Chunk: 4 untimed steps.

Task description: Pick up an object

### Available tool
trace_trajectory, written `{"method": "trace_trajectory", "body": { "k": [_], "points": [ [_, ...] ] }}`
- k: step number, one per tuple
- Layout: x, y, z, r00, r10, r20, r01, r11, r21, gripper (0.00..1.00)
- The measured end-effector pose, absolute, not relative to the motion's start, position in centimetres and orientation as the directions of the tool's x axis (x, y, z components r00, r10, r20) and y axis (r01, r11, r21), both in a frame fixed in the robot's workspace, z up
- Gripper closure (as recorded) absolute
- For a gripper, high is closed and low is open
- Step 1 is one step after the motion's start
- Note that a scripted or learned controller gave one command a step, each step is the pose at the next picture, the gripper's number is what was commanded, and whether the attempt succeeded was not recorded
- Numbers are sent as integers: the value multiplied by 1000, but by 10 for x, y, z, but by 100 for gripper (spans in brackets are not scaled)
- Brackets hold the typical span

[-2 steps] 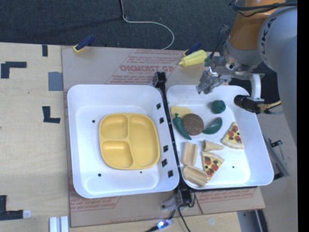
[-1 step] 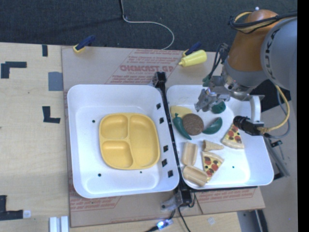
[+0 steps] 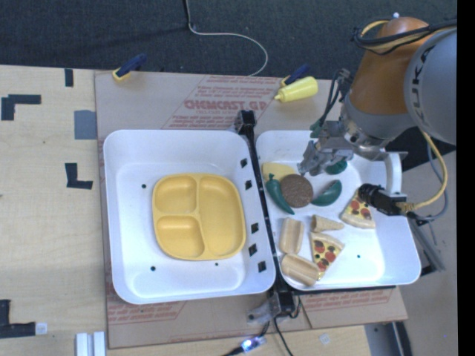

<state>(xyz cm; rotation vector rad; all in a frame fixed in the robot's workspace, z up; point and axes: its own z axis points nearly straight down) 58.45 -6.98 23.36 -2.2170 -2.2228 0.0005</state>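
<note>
Nearest the lens, two shallow white plastic bins sit side by side. Well to the left of the fingers, the left bin (image 3: 122, 199) holds a glossy yellow plate (image 3: 199, 216) with three compartments. Under the gripper (image 3: 320, 156), the right bin (image 3: 397, 262) holds toy food: a round brown burger patty (image 3: 297, 190) just below the fingers, green pepper pieces (image 3: 327, 192) beside it, pale bread rolls (image 3: 291, 235) lower down, and pizza wedges (image 3: 325, 252). Whether the fingers are apart or together I cannot tell.
</note>
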Motion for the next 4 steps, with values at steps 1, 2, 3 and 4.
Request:
{"method": "trace_trajectory", "body": {
  "k": [1, 2, 3, 4],
  "points": [
    [582, -59, 226, -2, 1000, 0, 1000, 2, -3, 100],
    [581, -69, 234, -1, 1000, 0, 1000, 1, 0, 100],
    [580, -67, 213, -1, 1000, -1, 1000, 1, -5, 100],
    [579, -67, 214, -2, 1000, 0, 1000, 2, -2, 100]
  ]
}}
